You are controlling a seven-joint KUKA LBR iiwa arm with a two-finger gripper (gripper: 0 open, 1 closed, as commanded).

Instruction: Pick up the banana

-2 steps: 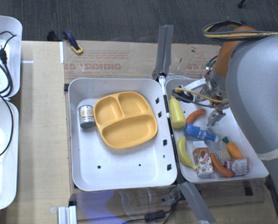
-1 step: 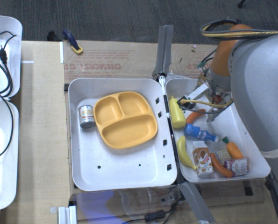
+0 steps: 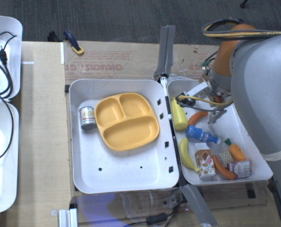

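Because the banana (image 3: 185,155) lies flat against the left wall of the right bin (image 3: 253,141), near its front, the main risk is a failed grasp: a finger descending on the wall side has little room and may strike the divider between the bins. The gripper (image 3: 211,100) hangs over the rear part of the same bin, well apart from the banana, so nothing is held. Cables and the wrist hide the jaws, so whether they are spread or pressed together cannot be told.

A second risk is picking the wrong item. The yellow bottle (image 3: 179,116) stands just behind the banana along the same wall and shares its colour; a slightly long reach would likely close on it instead. The blue bottle (image 3: 200,135) lies just right of the banana's upper end, and the small carton (image 3: 205,161) sits just beside its lower end, so a wide approach may nudge either one and roll the curved fruit away.

Farther right in the bin lie a carrot (image 3: 237,152), a sausage-like piece (image 3: 222,168) and a small box (image 3: 241,169); these do not obstruct the approach.

The left bin (image 3: 83,174) holds a yellow divided plate (image 3: 127,121) and a can (image 3: 87,117), clear of the work. A clamp (image 3: 72,42) rests on the table (image 3: 41,103).
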